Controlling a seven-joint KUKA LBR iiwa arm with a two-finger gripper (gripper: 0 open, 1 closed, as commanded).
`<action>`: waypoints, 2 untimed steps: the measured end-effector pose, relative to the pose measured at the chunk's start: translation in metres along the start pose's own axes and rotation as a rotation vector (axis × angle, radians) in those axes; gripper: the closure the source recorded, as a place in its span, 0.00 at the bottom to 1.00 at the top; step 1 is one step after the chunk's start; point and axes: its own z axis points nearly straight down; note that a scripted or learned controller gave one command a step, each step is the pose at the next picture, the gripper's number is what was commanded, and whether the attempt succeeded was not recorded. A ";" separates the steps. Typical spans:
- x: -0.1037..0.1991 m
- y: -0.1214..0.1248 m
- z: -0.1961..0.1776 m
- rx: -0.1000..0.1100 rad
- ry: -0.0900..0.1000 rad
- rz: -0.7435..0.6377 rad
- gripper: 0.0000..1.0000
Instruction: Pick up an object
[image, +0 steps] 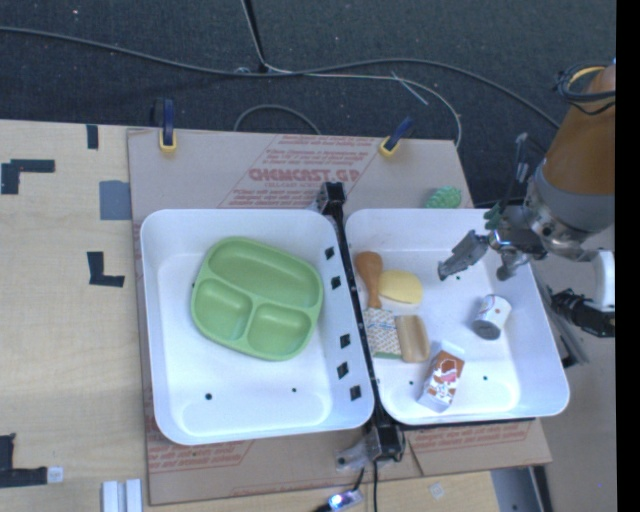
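The small grey metal can (489, 317) lies at about 3 o'clock in the right white plastic bin (540, 405), apart from the yellow foam block (400, 288) and the red-and-white carton (441, 380). My gripper (478, 254) hangs just at the can's 11 o'clock, its 2 fingers spread wide, holding nothing. I judge this the approach step: next I must shift over the can, drop and close.

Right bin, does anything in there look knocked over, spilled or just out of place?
Nothing looks spilled or damaged. The small carton lies tilted on its side near the right bin's front edge, and the grey can lies tipped over too. A green scrubby thing sits outside the bins, behind the right one.
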 end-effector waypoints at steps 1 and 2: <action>0.000 0.002 -0.006 -0.010 -0.002 -0.003 0.00; 0.003 0.012 0.047 -0.006 -0.002 -0.003 0.00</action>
